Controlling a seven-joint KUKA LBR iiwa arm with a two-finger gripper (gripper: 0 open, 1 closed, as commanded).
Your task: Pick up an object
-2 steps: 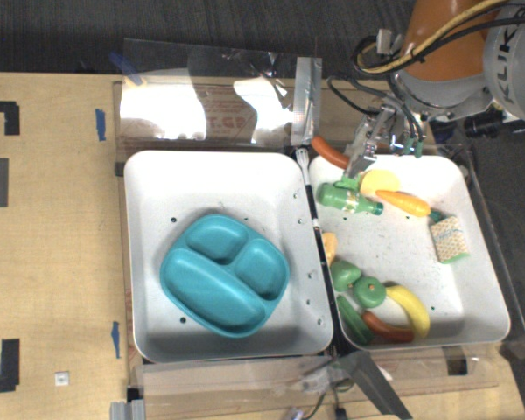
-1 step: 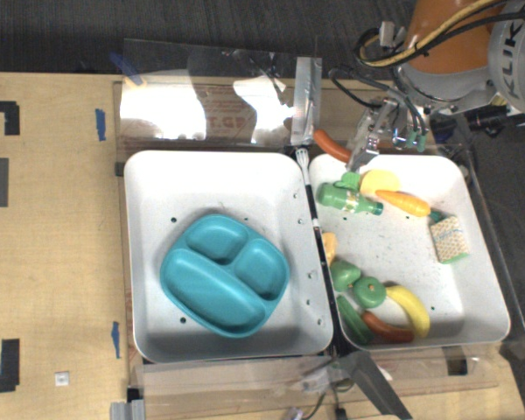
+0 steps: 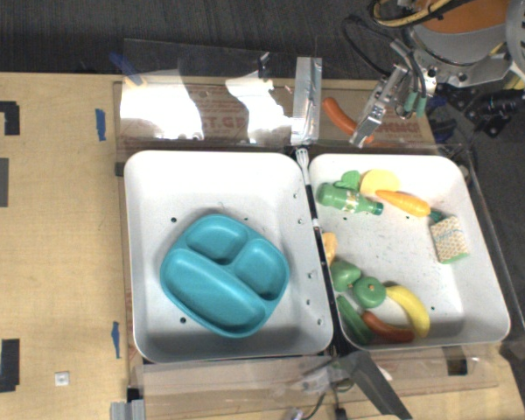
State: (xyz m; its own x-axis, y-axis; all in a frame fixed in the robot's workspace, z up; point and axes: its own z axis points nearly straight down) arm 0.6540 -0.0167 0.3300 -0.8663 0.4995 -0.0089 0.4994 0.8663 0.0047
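Observation:
My gripper [image 3: 367,133] hangs above the far edge of the right bin [image 3: 481,261], with nothing seen in it. Just left of it, an orange-red sausage [image 3: 338,115] lies on the ledge behind the bin. At the back of the bin, a green bottle [image 3: 346,199], a yellow lemon [image 3: 379,182] and an orange carrot [image 3: 405,203] lie together. A yellow-and-green sponge [image 3: 449,238] rests at the right. Near the front lie green toy vegetables [image 3: 357,287], a banana [image 3: 410,309] and a red-brown sausage [image 3: 386,327].
The left bin [image 3: 157,182] holds a teal divided plate [image 3: 225,272]. A small orange piece [image 3: 329,248] lies by the wall between the bins. Shiny plastic sheeting [image 3: 219,103] and a metal post [image 3: 306,99] stand behind the bins. Cables [image 3: 472,103] hang near the arm.

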